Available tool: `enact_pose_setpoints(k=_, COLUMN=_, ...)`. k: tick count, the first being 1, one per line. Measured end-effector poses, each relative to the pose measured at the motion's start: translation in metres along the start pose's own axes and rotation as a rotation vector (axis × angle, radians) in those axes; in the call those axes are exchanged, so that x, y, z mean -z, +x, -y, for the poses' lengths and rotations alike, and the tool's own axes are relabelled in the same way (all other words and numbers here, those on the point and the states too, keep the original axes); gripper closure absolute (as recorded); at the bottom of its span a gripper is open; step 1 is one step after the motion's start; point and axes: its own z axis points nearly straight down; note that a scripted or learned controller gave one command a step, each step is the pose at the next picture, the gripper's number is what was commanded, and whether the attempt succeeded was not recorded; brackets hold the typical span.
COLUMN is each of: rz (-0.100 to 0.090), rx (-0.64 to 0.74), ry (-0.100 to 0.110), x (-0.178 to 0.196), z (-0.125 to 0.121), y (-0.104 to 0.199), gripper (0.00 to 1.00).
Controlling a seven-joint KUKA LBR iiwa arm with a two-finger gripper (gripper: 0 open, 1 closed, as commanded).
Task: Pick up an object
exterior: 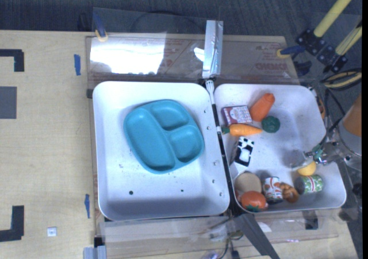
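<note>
Two white bins sit side by side on the table (40, 154). The left bin (109, 189) holds a blue tray (164, 134) at the frame's centre. My tool (319, 154) hangs at the right bin's (287, 100) right edge, just above a yellow fruit (307, 168); I cannot tell how it is set. Toys crowd that bin: an orange pepper (263, 105), a green ball (271, 124), a carrot (244, 130), a red box (237, 115), a black-and-white block (244, 151), a tomato (253, 199) and two cans (272, 189) along the lower edge.
</note>
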Motion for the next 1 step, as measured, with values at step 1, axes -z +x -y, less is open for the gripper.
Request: enact_pose_setpoints(k=1, rz=0.005, rx=0.02, ry=-0.003, x=0.1008, z=-0.0001, y=0.0657, gripper=1.0)
